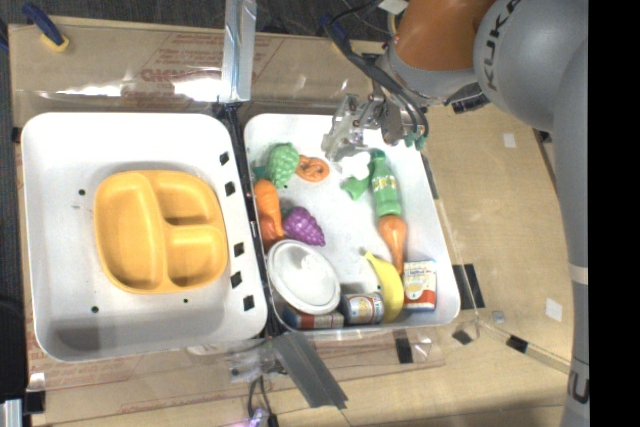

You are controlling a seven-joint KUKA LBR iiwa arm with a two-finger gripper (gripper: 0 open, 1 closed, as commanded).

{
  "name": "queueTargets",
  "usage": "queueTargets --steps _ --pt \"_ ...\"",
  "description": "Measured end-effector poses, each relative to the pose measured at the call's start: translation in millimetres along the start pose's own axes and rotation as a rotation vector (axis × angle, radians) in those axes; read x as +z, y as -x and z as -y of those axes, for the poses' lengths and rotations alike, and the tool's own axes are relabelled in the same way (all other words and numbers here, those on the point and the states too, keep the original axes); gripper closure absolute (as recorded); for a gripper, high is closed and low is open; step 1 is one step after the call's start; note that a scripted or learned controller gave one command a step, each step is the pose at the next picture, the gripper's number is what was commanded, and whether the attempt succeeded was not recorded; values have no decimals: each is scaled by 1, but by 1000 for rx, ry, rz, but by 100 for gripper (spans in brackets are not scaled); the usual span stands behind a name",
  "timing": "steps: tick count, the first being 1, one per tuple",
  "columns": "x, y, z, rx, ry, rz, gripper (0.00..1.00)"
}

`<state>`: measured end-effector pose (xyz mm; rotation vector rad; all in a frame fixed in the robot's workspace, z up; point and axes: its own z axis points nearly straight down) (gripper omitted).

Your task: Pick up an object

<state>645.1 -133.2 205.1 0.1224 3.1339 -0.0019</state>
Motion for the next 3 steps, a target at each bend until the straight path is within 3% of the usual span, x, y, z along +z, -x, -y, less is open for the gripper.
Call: queueTargets --steps 1,2,3 --pt "-11 1 -1 -5 -1 4 100" --pt "13 2 3 -218 2 -5 100" --pt "-16 19 77 -433 -2 2 100"
